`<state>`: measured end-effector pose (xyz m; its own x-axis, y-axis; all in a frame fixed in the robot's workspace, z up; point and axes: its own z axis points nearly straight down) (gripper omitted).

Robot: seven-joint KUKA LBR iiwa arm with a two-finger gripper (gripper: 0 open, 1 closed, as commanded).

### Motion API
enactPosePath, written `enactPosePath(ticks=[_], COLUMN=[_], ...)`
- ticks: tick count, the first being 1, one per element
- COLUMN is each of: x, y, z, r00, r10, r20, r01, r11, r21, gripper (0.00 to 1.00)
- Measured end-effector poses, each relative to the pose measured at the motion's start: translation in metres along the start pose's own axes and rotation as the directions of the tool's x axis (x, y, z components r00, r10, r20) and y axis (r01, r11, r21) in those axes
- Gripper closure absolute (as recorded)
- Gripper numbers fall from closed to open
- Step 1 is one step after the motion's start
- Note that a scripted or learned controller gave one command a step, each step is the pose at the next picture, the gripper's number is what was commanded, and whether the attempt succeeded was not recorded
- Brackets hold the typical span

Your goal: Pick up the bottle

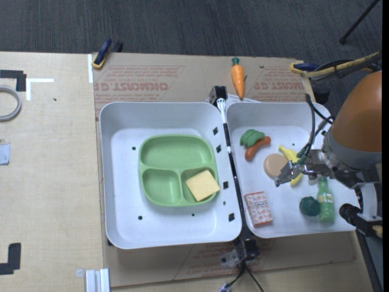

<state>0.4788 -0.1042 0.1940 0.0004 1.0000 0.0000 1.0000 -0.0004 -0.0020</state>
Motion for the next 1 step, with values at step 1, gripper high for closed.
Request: enactPosePath(ticks=[1], x=[-0.0003], y=[0.0002], z=[-0.0092], r00=[1.0], r10=[0.002], r20=[0.0], r01=[-0.002], r11=[1.0], r21=[0.001], gripper=[1.0])
